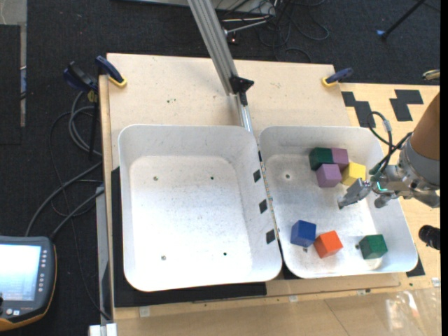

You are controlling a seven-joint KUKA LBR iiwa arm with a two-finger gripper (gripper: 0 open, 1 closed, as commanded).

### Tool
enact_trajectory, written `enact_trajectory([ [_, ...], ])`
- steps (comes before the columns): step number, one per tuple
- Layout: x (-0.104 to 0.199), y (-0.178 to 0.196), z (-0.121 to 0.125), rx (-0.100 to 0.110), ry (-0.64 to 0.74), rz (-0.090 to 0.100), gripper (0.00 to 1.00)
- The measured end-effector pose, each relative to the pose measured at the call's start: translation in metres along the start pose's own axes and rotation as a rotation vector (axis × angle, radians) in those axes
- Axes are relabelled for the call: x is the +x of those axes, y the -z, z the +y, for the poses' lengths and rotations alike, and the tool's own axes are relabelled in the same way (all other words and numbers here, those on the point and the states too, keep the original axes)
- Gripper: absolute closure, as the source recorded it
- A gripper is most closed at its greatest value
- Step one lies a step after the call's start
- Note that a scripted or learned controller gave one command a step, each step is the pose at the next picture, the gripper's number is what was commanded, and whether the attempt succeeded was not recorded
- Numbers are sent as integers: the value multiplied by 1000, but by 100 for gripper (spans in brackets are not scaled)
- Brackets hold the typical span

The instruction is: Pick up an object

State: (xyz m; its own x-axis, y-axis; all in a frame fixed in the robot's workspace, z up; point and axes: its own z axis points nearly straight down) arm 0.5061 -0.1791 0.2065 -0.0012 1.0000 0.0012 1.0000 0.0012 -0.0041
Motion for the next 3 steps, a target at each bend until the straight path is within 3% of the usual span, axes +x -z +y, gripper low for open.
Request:
enact_trajectory([
  [1,0,2,1,-4,-1,-1,0],
  [3,-3,-87,3,0,-2,0,0],
])
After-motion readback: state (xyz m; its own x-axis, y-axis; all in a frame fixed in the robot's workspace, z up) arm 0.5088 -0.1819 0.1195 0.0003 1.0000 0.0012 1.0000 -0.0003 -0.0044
